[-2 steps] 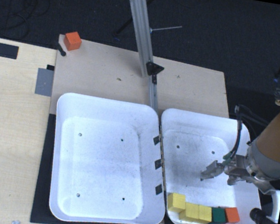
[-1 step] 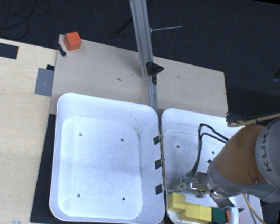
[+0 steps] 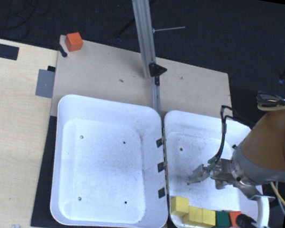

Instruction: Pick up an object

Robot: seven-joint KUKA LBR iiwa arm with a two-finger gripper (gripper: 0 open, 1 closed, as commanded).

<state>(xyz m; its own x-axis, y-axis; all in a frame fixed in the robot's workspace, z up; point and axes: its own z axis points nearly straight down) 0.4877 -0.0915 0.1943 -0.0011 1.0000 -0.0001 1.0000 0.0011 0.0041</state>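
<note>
Lighting: even, diffuse, overhead; moderately bright on the two white bins [image 3: 102, 163], no blown-out glare. Floor beyond the bench [image 3: 191, 86]: near black, detail lost. Shadows: soft, faint, inside the bins' walls. Focus: slightly soft overall; low resolution, grainy speckle on bin floors. Edge distortion: none evident.

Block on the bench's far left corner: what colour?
Orange, clearest in the camera view.

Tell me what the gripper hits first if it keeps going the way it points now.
The gripper points down and left over the right bin. It would probably meet that bin's bare white floor first; the yellow blocks lie nearer the camera, off that line. Depth is unclear.
</note>
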